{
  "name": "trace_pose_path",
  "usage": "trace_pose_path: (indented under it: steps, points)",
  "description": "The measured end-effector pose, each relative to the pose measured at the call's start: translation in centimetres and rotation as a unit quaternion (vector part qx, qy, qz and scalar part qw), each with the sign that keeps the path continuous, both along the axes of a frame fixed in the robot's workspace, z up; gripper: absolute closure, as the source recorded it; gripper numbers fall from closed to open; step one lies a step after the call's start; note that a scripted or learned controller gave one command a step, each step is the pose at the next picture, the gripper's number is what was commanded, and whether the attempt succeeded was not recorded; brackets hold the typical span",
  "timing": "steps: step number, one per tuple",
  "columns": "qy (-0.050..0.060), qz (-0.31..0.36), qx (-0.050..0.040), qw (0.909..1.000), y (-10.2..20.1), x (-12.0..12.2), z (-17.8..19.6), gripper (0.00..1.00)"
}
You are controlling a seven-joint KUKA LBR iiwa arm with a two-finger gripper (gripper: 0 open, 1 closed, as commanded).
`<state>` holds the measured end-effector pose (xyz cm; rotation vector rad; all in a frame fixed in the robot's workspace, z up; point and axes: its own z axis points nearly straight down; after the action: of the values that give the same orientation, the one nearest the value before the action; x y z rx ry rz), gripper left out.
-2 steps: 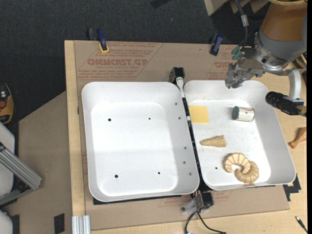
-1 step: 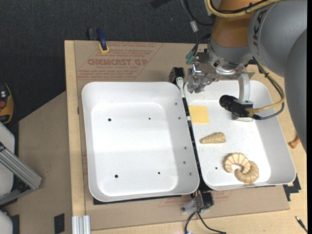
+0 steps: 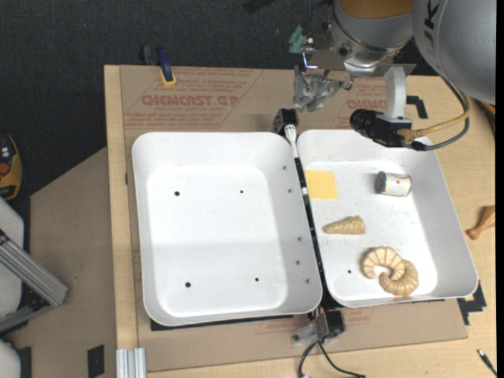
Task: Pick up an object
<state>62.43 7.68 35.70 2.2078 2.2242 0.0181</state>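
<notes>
From above I see two white bins side by side on a brown board. The left bin (image 3: 213, 235) has only a few small dark dots on its floor. The right bin (image 3: 441, 235) has four things in it. A flat yellow square (image 3: 321, 185) lies near the wall between the bins. A small grey and white cylinder (image 3: 391, 183) lies on its side, off to the right of the square. Below the square sits a little tan cone-shaped piece (image 3: 345, 227). Near the front of that bin is a curled tan thing (image 3: 390, 270) that looks like a croissant. The big grey arm with its orange band comes in at the top right. Its gripper (image 3: 315, 93) hangs over the board just behind the bins, above the gap between them. Nothing is in it, and I cannot tell how it stands. A small blue and yellow clamp (image 3: 165, 65) sits at the back edge of the board.
</notes>
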Motion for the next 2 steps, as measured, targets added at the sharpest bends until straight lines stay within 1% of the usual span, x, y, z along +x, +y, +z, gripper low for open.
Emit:
trace_pose_path:
  steps: [1, 2]
  points:
    - [0.01, 0.002, 0.0001, 0.9999, 9.5, -2.5, -4.4, 1.0]
    - [0.009, 0.0, -0.0008, 1.0, 15.1, -6.0, -3.9, 1.0]
